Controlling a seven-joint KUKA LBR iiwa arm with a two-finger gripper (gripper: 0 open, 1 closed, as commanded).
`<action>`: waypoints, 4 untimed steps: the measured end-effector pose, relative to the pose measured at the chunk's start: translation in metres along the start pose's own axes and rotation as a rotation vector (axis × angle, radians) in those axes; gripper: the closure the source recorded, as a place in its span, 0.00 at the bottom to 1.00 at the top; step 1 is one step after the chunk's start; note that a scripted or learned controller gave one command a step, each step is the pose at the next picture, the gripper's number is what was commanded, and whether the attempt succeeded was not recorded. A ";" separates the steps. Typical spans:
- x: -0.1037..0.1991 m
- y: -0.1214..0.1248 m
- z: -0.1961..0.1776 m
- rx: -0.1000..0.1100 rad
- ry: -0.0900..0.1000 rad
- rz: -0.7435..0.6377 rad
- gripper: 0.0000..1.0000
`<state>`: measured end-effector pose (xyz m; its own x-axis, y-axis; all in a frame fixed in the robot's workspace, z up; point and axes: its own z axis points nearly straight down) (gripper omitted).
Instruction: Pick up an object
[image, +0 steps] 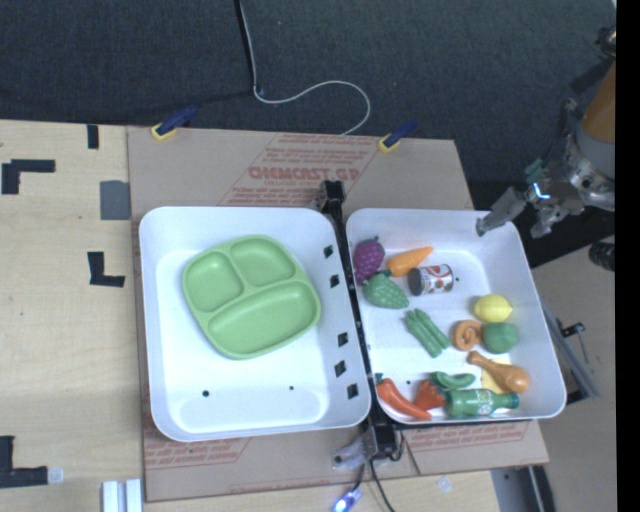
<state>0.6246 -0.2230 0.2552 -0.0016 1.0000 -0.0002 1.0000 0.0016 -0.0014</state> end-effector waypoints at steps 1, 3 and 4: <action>0.000 0.000 -0.010 -0.001 0.000 -0.002 1.00; -0.003 -0.044 -0.166 0.000 -0.001 0.005 1.00; 0.000 -0.103 -0.163 0.001 0.001 0.001 1.00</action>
<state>0.5217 -0.2231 0.4179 -0.0008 1.0000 0.0010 1.0000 0.0008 -0.0026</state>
